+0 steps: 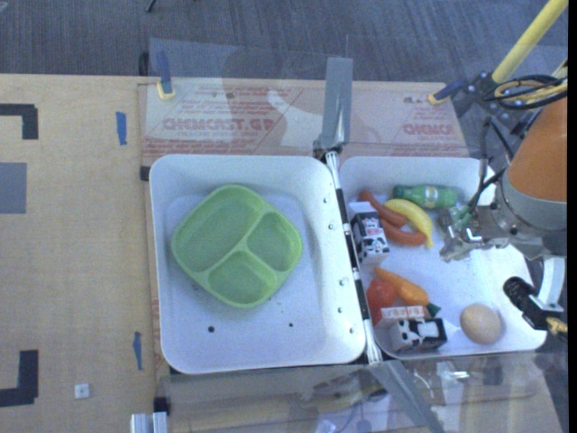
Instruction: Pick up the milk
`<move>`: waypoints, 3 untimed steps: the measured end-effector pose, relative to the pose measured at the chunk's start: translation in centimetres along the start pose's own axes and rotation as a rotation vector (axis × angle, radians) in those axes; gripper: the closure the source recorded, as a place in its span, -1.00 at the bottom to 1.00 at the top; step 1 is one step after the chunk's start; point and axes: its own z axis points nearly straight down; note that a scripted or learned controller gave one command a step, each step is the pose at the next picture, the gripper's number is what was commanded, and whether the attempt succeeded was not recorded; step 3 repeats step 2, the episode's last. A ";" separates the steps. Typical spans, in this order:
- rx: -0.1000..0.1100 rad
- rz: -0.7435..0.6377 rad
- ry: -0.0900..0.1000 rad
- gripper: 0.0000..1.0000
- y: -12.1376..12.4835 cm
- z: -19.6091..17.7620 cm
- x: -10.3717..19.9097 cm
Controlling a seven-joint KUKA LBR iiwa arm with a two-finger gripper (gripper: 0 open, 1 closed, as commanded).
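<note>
**Milk carton waits while arm hovers**

While the jaws (457, 242) hang over the right bin's (451, 282) three o'clock side, grip state unreadable, the milk (370, 234) lies at nine o'clock by the divider. Likely light, stiff, crushable cardboard; grip across its flat sides.

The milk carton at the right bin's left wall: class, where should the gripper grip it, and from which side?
Probably from above, fingers across the milk carton at its narrow sides: it lies flat against the right bin's left wall, with the red pepper close beside it.
</note>
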 end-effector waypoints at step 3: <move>0.002 0.436 -0.001 1.00 -3.2 -4.9 13.6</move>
